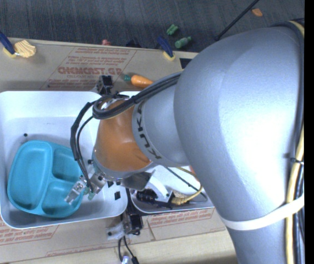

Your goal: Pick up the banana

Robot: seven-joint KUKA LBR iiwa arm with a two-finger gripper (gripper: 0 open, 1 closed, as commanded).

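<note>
Item 1, tool (82,190): low in the left bin (3,109), at the right-hand rim of a blue divided dish (33,175). From my remote seat I cannot tell whether it stands apart or together; nothing shows clamped in it.

Item 2, arm (239,120): a grey body takes up the right half of my feed. Its orange band (118,142) sits just above the tool, with dark cables looped around it.

Item 3, banana: I cannot tell where it lies, and so cannot place it relative to the tool. The arm covers nearly all of the right bin (146,208); I see just a strip of that bin's near rim.

Item 4, blue divided dish: three compartments, lying flat in the lower half of the left bin.

Item 5, cardboard sheet (85,65): printed in red, spread under both bins on the tabletop. A blue clamp (5,42) sits at its far left corner and a second clamp (165,45) on its far edge.

Item 6, small orange piece (140,81): on the cardboard just beyond the left bin's far right corner, possibly a toy carrot; the view is too coarse for me to be sure.
</note>
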